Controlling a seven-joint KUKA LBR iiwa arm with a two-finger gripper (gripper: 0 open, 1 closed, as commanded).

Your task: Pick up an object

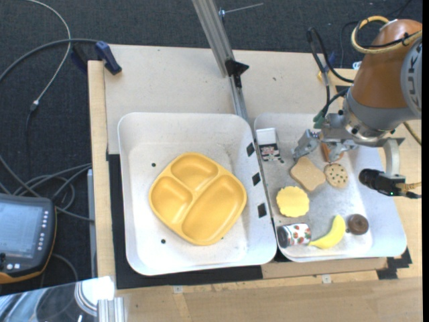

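Note:
In the right bin (392, 210) lie a slice of toast (308, 174), a chocolate-chip cookie (336, 175), a round yellow piece (293, 201), a banana (330, 233), a small red-and-white can (295, 234) on its side and a brown donut (358, 224). My gripper (321, 146) hangs low over the far part of this bin, just above the toast and the cookie. A small orange-brown thing (325, 152) shows right under the gripper; what it is cannot be made out.
The left bin (134, 180) holds a yellow divided plate (197, 197). A white tag (267, 143) lies at the right bin's far left corner. A metal pole (213, 25) slants over the bench behind the bins. The arm's orange band (385, 66) rises at the right.

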